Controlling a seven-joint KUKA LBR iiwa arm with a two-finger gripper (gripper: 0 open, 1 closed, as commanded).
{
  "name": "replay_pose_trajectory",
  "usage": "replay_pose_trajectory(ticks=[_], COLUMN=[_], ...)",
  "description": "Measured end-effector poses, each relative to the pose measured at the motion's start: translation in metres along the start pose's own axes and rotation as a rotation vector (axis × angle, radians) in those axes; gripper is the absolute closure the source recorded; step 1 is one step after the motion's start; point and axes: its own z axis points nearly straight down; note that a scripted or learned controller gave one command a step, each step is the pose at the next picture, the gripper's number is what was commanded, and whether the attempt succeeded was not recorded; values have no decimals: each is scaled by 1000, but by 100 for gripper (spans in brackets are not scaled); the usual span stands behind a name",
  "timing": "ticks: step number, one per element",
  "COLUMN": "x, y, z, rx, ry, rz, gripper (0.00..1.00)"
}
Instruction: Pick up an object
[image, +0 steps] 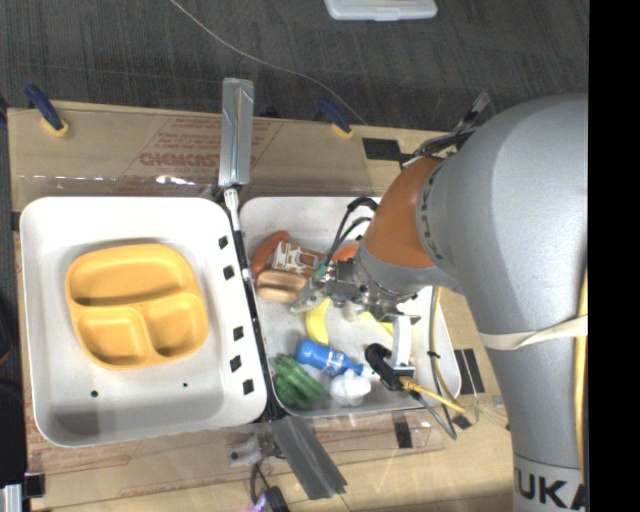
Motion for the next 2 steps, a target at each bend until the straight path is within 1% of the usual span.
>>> replay_pose_trajectory(ticks=[1,2], x=[1,34], y=[0,-32], z=[-9,-123], rx=[3,-8], ry=[1,1], rz=[-6,-117], gripper=[100,100])
